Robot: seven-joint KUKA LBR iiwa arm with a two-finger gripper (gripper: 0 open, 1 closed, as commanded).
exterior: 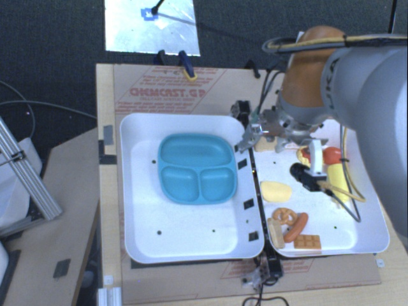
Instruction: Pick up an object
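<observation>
Pick isn't done yet. Nothing visibly hangs from the tool (pixel 250 136), which sits low over the divider between the two bins, at the far inner corner of the right bin (pixel 373 238). I can't tell whether the tool is wide or narrow. From this slant it reads as one metal lump, with the wrist blocking most of it. All the candidates look to be lying down. The yellow oval piece (pixel 276 190) is nearest the tool but clearly apart from it. The pretzel (pixel 284 217), sausage (pixel 297 227) and waffle square (pixel 306 241) are bunched at the near inner corner. A red piece (pixel 332 155) and a banana-like yellow piece (pixel 339 190) sit further right. The left bin (pixel 137 234) holds the blue divided plate (pixel 196 169), untouched by the look of it. What's left, by my read: commit to a target, descend, close and lift. The arm covers the right bin's far right part, so there may be more items under it. The red and yellow pieces are partly masked by the wrist and cable, so their shapes are a guess. I also can't make out whether the tool tip touches the bin wall.
</observation>
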